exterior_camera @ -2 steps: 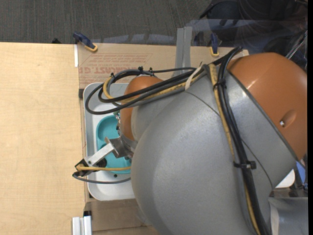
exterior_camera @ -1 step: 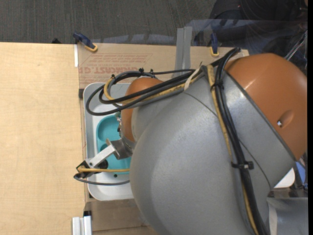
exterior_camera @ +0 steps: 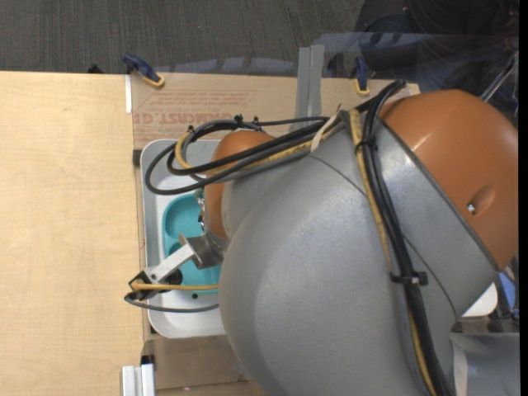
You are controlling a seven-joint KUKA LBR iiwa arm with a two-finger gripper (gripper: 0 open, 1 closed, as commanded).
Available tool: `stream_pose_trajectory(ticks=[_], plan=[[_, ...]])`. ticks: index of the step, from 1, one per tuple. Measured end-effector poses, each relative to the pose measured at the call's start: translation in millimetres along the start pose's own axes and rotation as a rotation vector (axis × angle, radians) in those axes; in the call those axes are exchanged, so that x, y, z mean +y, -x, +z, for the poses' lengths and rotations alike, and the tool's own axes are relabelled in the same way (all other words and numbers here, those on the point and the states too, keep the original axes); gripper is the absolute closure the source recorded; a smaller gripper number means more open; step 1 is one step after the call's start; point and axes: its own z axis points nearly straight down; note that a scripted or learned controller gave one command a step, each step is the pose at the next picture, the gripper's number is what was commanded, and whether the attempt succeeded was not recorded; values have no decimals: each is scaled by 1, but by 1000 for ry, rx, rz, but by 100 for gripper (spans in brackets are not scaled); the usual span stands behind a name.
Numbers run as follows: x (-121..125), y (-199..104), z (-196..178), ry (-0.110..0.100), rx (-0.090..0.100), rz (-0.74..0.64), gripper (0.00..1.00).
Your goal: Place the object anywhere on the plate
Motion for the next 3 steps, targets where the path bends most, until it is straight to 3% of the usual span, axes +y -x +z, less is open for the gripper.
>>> stream_pose_trajectory(ticks=[3], plan=[[0,0,0,0,-1,0,0]])
